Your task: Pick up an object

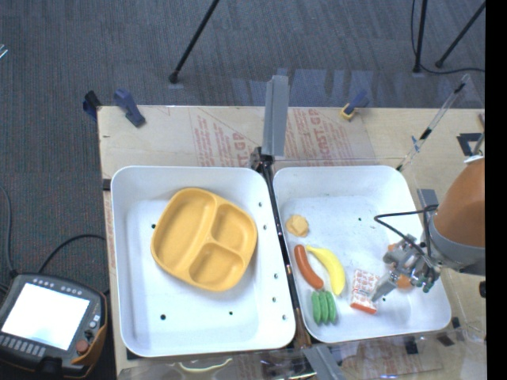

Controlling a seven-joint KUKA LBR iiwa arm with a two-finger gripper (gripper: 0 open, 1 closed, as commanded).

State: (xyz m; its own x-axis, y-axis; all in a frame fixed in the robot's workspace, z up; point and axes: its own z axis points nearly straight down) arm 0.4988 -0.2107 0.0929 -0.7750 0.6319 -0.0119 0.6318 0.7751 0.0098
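Right bin (380,182): hand (388,287) near front-right rim.

The two bins (127,212) look like smooth white plastic with a faint sheen. The divided yellow plate (204,238) is matt plastic. The toy banana (329,266) and sausage (308,267) appear glossy. The bench (182,137) top is pale, printed board; the floor (79,38) is rough carpet.

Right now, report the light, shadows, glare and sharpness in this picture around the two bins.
Camera view: even, soft light; faint shadows under the yellow divided plastic plate and the yellow toy banana; mild sheen on the right white bin, no harsh glare; the glowing screen of the grey handheld pendant is washed out; the claw looks slightly soft, the small red-and-white packet unreadable.
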